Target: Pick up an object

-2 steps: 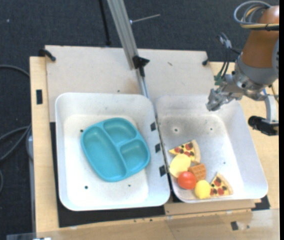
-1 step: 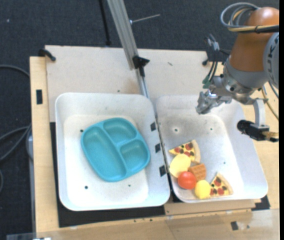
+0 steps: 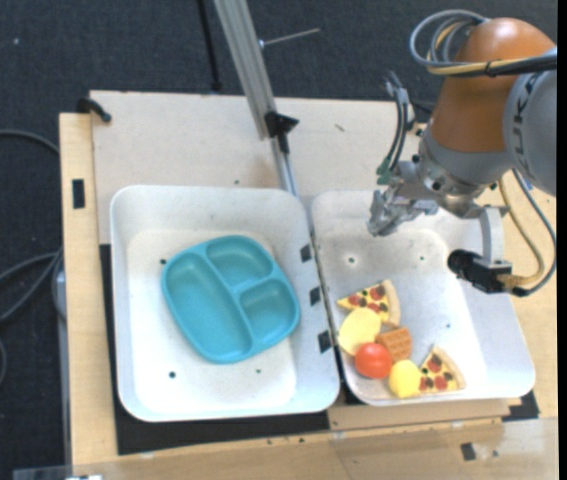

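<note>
Two white bins sit side by side, the left bin [image 3: 143,388] bearing a teal tray [image 3: 229,296], the right bin [image 3: 493,353] holding toy food [image 3: 395,340] bunched at its near edge, while the gripper [image 3: 385,215] hangs over its far end, empty.

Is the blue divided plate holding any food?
Empty: the blue divided plate shows three bare compartments; the toy food lies in the other bin.

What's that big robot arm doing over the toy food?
The gripper is up over the far part of the right bin, with nothing between its fingers. The toy food sits in a pile at the near end: two pizza slices, a red tomato, and some yellow pieces. A blue divided plate lies in the left bin.
</note>
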Motion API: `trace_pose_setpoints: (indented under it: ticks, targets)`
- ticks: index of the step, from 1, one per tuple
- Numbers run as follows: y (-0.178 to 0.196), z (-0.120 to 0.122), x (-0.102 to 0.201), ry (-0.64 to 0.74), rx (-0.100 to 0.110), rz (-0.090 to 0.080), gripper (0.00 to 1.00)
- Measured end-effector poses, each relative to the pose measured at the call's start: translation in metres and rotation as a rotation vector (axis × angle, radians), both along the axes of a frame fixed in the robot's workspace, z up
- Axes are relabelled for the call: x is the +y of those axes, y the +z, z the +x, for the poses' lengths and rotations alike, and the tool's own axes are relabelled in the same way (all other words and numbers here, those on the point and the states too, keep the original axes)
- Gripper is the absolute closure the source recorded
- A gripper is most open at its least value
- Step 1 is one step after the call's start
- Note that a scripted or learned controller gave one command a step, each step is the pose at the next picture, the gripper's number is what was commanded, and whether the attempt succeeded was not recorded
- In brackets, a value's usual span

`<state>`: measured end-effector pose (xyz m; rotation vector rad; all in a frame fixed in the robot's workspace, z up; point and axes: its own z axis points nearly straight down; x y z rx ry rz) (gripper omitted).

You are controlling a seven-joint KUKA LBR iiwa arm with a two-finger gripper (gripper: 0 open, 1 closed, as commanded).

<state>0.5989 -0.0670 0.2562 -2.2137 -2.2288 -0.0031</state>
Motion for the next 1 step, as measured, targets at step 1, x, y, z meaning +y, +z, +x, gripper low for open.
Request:
trace_pose_setpoints:
  ticks: [1]
  targets:
    - [-0.01, -0.0217, 0.0446, -0.001, 0.002, -0.001, 1.0]
